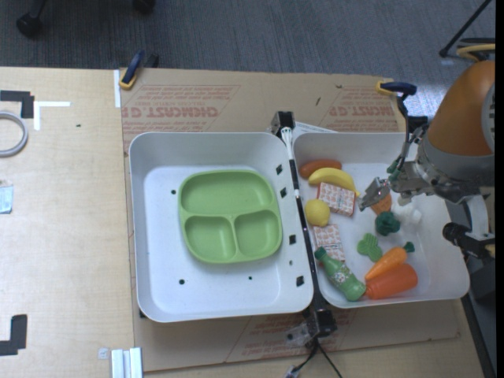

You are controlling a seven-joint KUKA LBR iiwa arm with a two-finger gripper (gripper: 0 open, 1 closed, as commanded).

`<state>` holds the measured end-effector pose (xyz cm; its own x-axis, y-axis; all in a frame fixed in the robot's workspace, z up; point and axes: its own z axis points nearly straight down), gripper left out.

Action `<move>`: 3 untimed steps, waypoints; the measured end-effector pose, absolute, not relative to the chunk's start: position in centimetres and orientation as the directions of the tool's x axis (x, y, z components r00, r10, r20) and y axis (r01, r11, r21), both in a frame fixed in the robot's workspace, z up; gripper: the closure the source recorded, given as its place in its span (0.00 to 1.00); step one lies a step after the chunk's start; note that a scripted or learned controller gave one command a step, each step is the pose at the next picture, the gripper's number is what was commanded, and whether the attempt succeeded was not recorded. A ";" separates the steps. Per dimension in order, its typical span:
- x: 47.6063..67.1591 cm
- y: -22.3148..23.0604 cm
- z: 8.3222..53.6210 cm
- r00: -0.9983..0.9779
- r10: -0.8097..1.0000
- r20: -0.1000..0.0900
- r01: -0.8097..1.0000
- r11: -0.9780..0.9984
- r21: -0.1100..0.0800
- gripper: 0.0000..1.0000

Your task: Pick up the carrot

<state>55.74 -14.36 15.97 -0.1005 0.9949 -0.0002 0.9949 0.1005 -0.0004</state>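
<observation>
Carrot (386, 262) lying diagonally, tip lower-left.

bins: 2 (150, 235) (441, 290) | green tray: 1 (230, 215) | carrot: 1 (386, 263) | banana: 1 (332, 179) | lemon: 1 (316, 212) | green bottle: 1 (340, 274) | broccoli: 1 (387, 224) | wafer blocks: 2 (340, 201) (330, 240)

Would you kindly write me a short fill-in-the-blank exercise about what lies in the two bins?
1. The green plate lies in the ____ bin.
2. The plate has ____ compartments.
3. The banana lies in the ____ bin, like the carrot.
4. The lemon is coloured ____.

Missing words: left; three; right; yellow.
</observation>
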 end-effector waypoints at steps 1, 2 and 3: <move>60.9 -16.1 11.2 -0.489 0.872 -0.003 0.872 0.489 0.002 0.00; 61.0 -16.1 12.2 -0.489 0.872 -0.005 0.872 0.489 0.004 1.00; 55.0 -10.5 9.2 -0.232 0.973 0.000 0.973 0.232 -0.001 1.00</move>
